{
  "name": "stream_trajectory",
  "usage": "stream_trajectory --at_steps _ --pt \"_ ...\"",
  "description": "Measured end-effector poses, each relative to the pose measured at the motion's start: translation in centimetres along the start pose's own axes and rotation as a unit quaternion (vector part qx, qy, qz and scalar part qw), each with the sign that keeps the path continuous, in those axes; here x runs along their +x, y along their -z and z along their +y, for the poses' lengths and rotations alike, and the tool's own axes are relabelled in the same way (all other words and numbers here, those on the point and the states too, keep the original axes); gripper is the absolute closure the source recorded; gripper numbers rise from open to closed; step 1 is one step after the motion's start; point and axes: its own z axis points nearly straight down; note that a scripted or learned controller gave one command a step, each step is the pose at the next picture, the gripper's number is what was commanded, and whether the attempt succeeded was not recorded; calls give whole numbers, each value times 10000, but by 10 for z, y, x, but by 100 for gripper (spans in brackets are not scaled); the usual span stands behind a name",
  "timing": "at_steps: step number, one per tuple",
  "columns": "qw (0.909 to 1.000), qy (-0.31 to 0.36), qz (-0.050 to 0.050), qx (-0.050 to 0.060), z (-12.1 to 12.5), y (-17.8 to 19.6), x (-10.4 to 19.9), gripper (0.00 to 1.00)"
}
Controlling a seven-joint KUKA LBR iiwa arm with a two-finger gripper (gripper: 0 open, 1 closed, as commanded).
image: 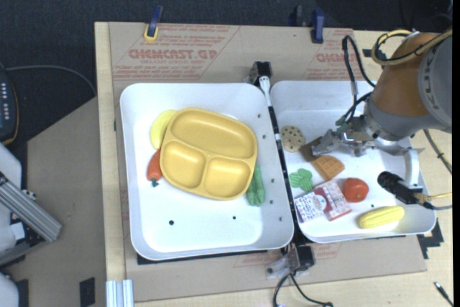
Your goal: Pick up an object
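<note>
My gripper (317, 149) reaches into the right bin (316, 93) from the right, low over its left-middle part. It sits just above a brown waffle-like cracker (329, 167) and right of a round speckled cookie (291, 137). Nothing shows as held. Nearer the front of this bin lie a green leafy piece (302, 179), a red tomato (355, 189), a red-and-white packet (323, 202) and a yellow oblong item (381, 216).
The left bin (194, 234) holds a yellow divided plate (208, 153). A yellow fruit (159, 127) and a red-orange pepper (154, 167) lie at its left, a green piece (256, 189) at its right. The arm (410, 93) covers the right bin's right side.
</note>
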Motion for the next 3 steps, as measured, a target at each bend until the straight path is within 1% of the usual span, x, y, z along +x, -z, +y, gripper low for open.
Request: stream_trajectory --at_steps 1,2,3 --pt "10000 -2 -11 -27 1 12 0 100" --pt "10000 -4 -24 -41 1 73 -9 100" --pt "10000 3 -21 -37 -6 119 -9 100"
